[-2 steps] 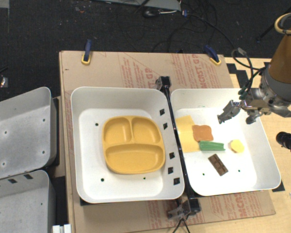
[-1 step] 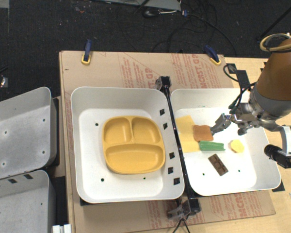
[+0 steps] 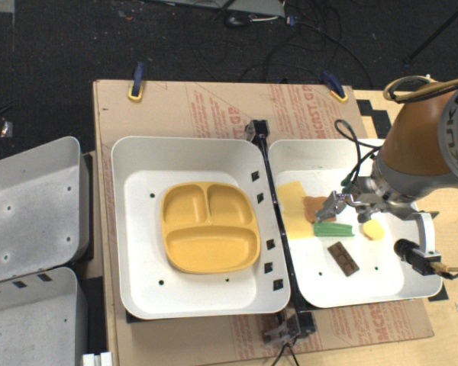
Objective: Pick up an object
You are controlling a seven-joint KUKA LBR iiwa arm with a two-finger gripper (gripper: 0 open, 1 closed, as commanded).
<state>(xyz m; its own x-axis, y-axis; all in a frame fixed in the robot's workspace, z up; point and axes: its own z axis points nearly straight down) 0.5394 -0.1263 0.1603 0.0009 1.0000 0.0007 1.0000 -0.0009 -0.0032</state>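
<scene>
1. The gripper [image 3: 337, 202] hangs low over the right bin [image 3: 382, 292], reaching in from the right; whether it is released, clenched or grasping anything cannot be told.
2. Just under its tip lies a brown block [image 3: 314, 207], with a green bar [image 3: 334, 229] touching or nearly touching that block's lower edge.
3. Just left of the tip, a flat pale-yellow square [image 3: 291, 208] lies against the bin's left wall.
4. Right of the green bar, below the wrist, sits a small yellow lump [image 3: 373, 229].
5. Further below the tip lies a dark brown bar [image 3: 342, 258], tilted, apart from the others.
6. Behind the gripper rises the arm's orange band [image 3: 416, 132], with black cables [image 3: 355, 147] looping beside it.
7. Well to the left, past the black divider [image 3: 273, 212], the left bin [image 3: 137, 166] holds a yellow compartment plate [image 3: 211, 227].
8. Under both bins is a cardboard sheet [image 3: 214, 101] with red printing, too skewed to read, held by two blue-and-yellow clamps [image 3: 137, 82].
</scene>
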